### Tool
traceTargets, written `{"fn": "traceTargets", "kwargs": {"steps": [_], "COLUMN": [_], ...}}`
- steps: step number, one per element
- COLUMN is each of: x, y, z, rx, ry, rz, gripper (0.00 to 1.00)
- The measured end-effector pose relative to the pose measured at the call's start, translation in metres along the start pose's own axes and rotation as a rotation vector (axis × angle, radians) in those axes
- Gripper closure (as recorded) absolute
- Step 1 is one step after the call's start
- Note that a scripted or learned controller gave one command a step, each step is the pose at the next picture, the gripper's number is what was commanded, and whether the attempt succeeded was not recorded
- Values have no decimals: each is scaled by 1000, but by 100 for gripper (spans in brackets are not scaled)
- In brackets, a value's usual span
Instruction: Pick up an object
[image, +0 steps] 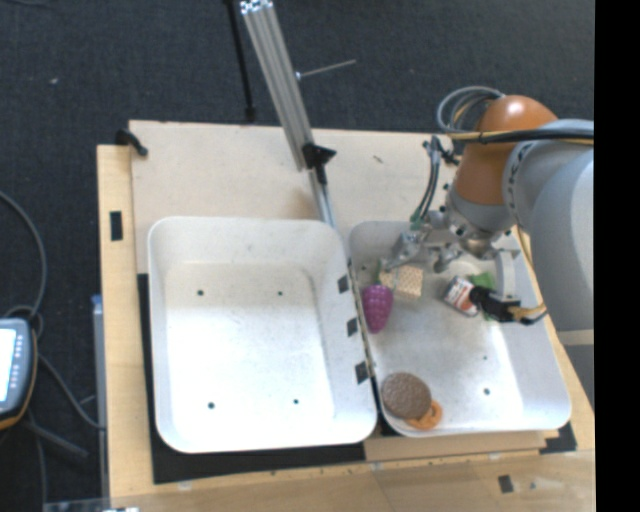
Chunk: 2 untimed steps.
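My gripper (418, 250) hangs low over the far left part of the right bin (520, 400). Just below its tip lies a beige block (407, 281), very close to it or touching it. A purple, berry-like object (377, 306) lies next to the block, against the bin's left wall. A small white and red cylinder (459, 293) sits to the right of the block, with a green piece (484, 281) behind it. A brown round object (404, 394) rests near the front wall with an orange piece (429, 416) at its side.
The left bin (250, 330) adjoins the right bin on the bench. A slanted metal pole (290, 100) rises from between the bins at the back. The arm's grey body (550, 220) covers the right bin's far right corner.
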<state>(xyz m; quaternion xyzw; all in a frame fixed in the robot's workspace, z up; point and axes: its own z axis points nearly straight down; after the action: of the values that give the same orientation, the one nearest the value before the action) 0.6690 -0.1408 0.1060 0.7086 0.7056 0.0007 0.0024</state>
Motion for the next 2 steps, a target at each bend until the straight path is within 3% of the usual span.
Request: {"fn": "traceTargets", "kwargs": {"steps": [1, 2], "x": [-1, 3], "y": [1, 7], "z": [-13, -76], "rx": [-4, -4], "ry": [-1, 1], "rz": [1, -6], "gripper": [100, 100]}}
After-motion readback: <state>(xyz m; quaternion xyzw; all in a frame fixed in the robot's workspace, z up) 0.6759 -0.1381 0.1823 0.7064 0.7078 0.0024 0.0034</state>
